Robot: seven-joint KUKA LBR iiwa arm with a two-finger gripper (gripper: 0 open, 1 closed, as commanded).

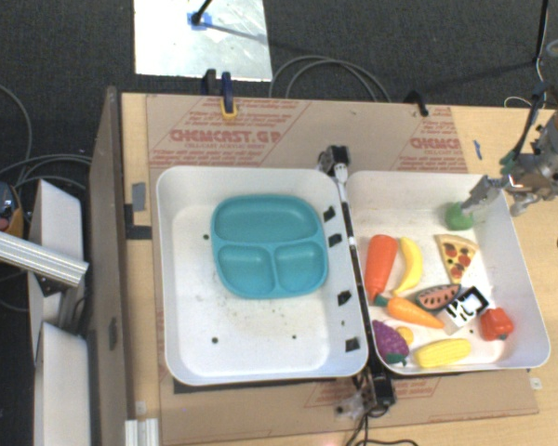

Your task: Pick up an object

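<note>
The right bin (400, 193) holds toy foods: a green round piece (458, 216) at the back, a pizza slice (457, 255), a banana (410, 264), a large carrot (379, 264), a watermelon slice (437, 297), a smaller orange carrot (413, 312), purple grapes (389, 339), a yellow corn cob (442, 351) and a red pepper (496, 323). My gripper (499, 197) hangs over the bin's back right corner, just right of and above the green piece. Its fingers are spread open with nothing between them.
The left bin (191, 333) carries a teal divided plate (268, 246). A black and white tag (467, 305) lies among the toys. The black divider (346, 249) runs between the bins. Cardboard (260, 133) lies under both.
</note>
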